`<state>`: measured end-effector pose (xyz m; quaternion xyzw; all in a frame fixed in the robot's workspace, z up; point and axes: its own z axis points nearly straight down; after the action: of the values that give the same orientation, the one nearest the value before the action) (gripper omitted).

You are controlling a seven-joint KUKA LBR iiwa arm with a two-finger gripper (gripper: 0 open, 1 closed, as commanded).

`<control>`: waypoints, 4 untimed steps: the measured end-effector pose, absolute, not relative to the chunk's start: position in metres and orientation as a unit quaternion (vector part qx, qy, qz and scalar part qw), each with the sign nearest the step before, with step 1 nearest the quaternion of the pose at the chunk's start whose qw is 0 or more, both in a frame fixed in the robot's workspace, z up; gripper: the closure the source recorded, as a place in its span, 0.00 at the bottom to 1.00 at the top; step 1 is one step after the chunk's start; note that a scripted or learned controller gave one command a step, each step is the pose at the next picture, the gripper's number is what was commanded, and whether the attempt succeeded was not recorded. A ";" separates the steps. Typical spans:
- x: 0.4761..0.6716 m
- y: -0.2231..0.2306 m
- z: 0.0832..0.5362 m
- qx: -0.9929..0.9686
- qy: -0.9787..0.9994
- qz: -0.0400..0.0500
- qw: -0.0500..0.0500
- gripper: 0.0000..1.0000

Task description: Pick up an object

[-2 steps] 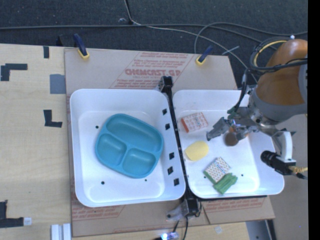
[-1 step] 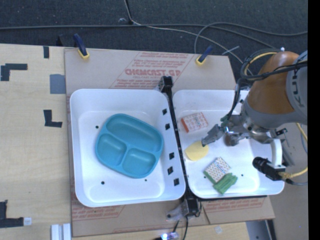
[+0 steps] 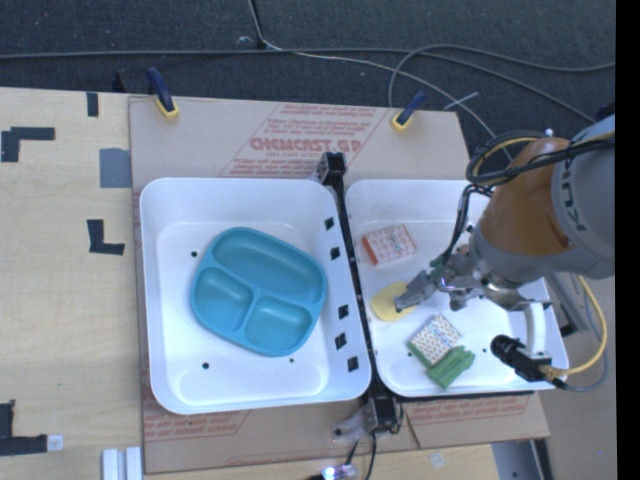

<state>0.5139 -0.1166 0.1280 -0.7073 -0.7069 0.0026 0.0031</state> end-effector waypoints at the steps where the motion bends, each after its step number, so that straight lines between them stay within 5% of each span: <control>1: 0.514 -0.116 0.084 -0.707 -0.707 0.000 0.000 0.00; 2: 0.515 -0.116 0.096 -0.707 -0.707 0.000 -0.001 1.00; 4: 0.512 -0.124 0.207 -0.707 -0.708 -0.001 -0.002 1.00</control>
<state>0.5123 -0.1238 0.2071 -0.7067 -0.7076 -0.0011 -0.0022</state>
